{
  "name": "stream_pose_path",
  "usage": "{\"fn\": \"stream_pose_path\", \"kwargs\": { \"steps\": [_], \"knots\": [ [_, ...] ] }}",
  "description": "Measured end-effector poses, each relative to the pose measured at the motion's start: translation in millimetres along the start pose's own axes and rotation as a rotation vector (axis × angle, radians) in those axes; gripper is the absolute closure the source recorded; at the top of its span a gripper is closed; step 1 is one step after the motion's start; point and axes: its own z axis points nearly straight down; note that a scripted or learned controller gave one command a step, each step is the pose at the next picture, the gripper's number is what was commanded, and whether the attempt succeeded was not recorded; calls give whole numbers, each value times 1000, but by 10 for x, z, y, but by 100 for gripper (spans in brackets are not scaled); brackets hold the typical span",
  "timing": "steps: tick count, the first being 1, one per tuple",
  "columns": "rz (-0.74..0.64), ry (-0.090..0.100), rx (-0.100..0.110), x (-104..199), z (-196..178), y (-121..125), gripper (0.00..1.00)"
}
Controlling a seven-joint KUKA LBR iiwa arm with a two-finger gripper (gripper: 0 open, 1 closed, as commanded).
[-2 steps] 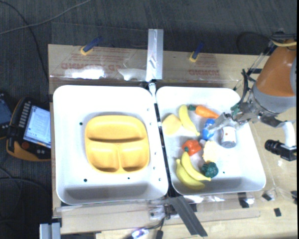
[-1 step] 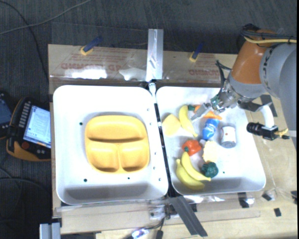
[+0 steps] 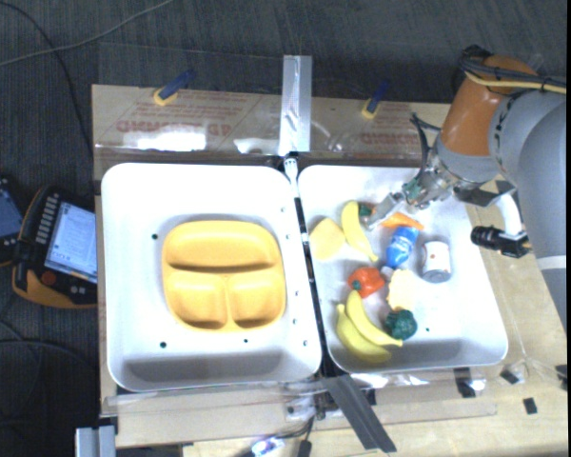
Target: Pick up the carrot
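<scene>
The arm [image 3: 514, 131] comes in from the right side and bends down over the far right corner of the right bin [image 3: 476, 341]. Its orange band sits high, above the bin's far edge, and the wrist slants down and to the left toward the things inside. The gripper [image 3: 406, 196] is low over the far part of this bin, just above the carrot [image 3: 400, 221]. I cannot tell if its fingers are apart or together, because they are small and mixed with the objects under them. Nothing is clearly seen between them.

I take the right bin as the landmark. Nearest inside it lie two bananas [image 3: 360, 329] together as one bunch, with one dark green vegetable [image 3: 400, 325] touching the bunch on its right. A little farther there is one red tomato [image 3: 366, 280] and one pale yellow block [image 3: 401, 288] beside it. Toward the middle stand one blue and white bottle [image 3: 401, 247] and one grey can [image 3: 436, 260], the can nearer to the bin's right wall. One more yellow banana [image 3: 354, 229] and one pale yellow piece [image 3: 325, 239] lie close to the bin's left wall. The one carrot is orange and lies in the far half, just beyond the bottle.

To the left of this bin, touching it, is the left bin [image 3: 133, 255], and it holds one yellow tray [image 3: 225, 272] with three sections.
</scene>
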Motion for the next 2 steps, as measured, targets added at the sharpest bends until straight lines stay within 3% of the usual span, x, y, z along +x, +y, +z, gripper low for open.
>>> {"fn": "stream_pose_path", "kwargs": {
  "steps": [1, 2],
  "knots": [
    [-3, 0, 5, 5, -79, 0, 100],
    [-68, 2, -1, 616, -860, 159, 100]
  ]
}}
